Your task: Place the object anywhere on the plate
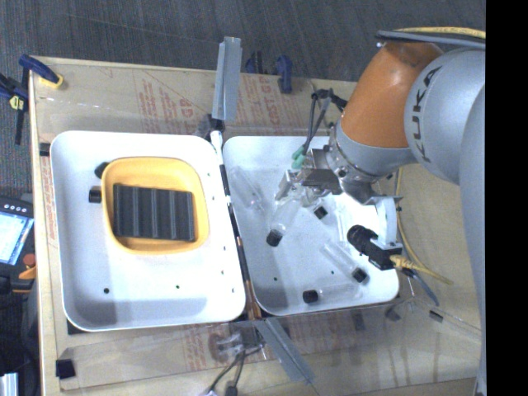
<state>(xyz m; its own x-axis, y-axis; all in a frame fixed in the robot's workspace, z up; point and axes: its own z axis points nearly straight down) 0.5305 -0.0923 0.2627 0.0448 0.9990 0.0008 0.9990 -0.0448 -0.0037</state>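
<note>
**Object: clear plastic pieces in right bin, plate waits in left**

Object (285,221) looks like a transparent plastic item with a dark cap, lying in the right bin (264,299) just below the gripper (304,180). The plate (157,200) – yellow, dark ribbed insert – sits in the left bin (82,304), well apart. Likely light, stiff, slick; hard to read against the white. Best taken across the narrow body, near the cap. More capped pieces lie nearby, so a mis-pick is possible. Fingers' state – can't tell, wrist hides them.
</note>
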